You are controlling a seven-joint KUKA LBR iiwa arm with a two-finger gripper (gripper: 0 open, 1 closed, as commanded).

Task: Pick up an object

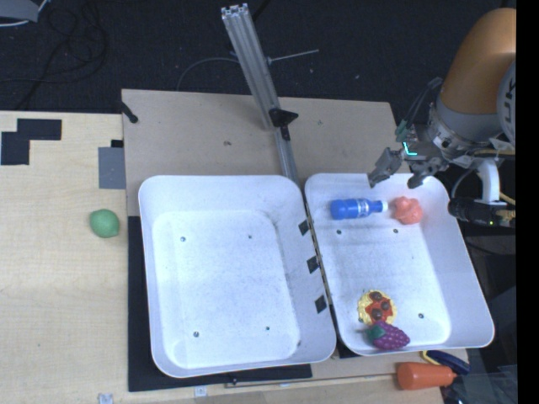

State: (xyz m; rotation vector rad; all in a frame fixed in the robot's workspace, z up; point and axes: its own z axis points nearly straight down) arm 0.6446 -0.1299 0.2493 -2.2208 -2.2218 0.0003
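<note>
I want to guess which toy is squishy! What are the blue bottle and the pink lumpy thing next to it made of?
The blue bottle looks like hard, smooth plastic: even colour, a white cap end. The pink lumpy thing looks soft and matte, maybe foam or rubber, with a dull, rounded surface. The picture is too blurry to be sure.

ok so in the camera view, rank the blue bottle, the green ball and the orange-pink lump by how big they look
1. blue bottle, clearly the longest.
2. green ball and orange-pink lump look about alike; I won't rank them.
</note>
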